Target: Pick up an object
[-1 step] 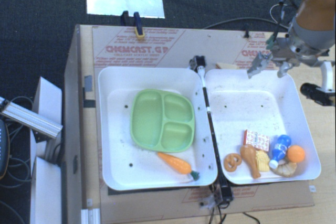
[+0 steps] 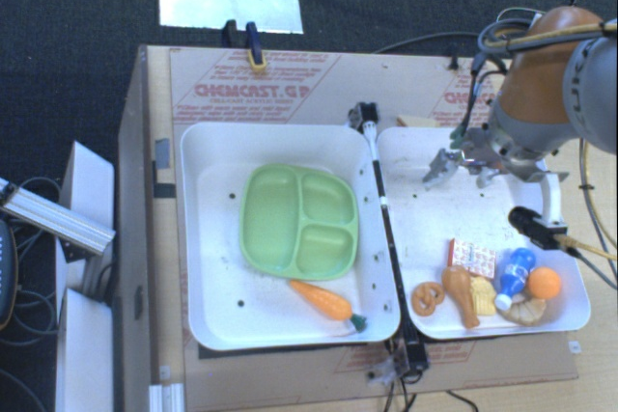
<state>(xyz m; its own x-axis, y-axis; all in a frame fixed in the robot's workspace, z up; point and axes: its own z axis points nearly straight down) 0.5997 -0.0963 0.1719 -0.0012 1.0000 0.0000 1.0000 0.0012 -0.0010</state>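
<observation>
The bench carries two white bins, and the divider between them (image 2: 384, 207) serves as the landmark here. The left bin (image 2: 208, 304) lies to the divider's left; the right bin (image 2: 425, 236) lies to its right. One grey arm with an orange band (image 2: 541, 77) reaches in over the right bin's far side, well to the right of the divider. One green divided plate (image 2: 299, 222) sits in the left bin, its edge near the divider. One toy carrot (image 2: 323, 301) lies just below the plate, its leafy tip close to the divider.

The gripper (image 2: 449, 164) hangs over bare bin floor a short way right of the divider; whether its fingers are open or closed cannot be told, and nothing shows between them. The step in hand looks like the approach, with no object yet chosen or lifted.

The candidate objects huddle in the right bin's near corner, away from the divider: one drumstick (image 2: 462, 294), one blue bottle (image 2: 515, 275), one orange (image 2: 545, 284), one patterned card (image 2: 471, 256), one pretzel (image 2: 425, 297), one yellow piece (image 2: 483, 296) and one pastry (image 2: 526, 311), several touching. The next move probably calls for travelling toward that cluster, or across the divider to the carrot, then descending squarely over one piece
</observation>
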